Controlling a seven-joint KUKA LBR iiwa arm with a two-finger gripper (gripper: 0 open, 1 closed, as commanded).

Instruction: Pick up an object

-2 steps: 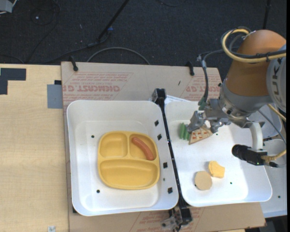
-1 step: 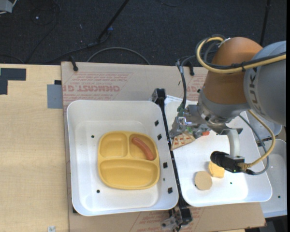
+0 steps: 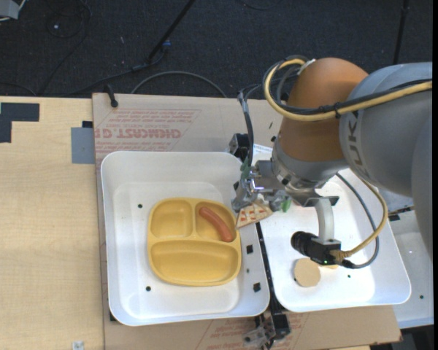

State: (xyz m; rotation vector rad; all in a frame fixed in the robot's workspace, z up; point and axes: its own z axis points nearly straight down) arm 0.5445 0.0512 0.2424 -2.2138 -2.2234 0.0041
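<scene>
Note, you'll find the gripper (image 3: 252, 208) low over the bins' divider by a small waffle-patterned piece (image 3: 254, 213), presumably its target; whether it pinches, I cannot tell.

Cardboard sheet (image 3: 142, 126) under white bins (image 3: 124, 195)

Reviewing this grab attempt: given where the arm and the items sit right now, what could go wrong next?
1. The gripper hangs over the divide between the two bins, beside a waffle-like piece on the edge; a descent may hit the bin wall.
2. The sausage lies in a compartment of the yellow tray; a pick could lift or drag the tray.
3. The cable loops over the round tan piece and may snag.
</scene>
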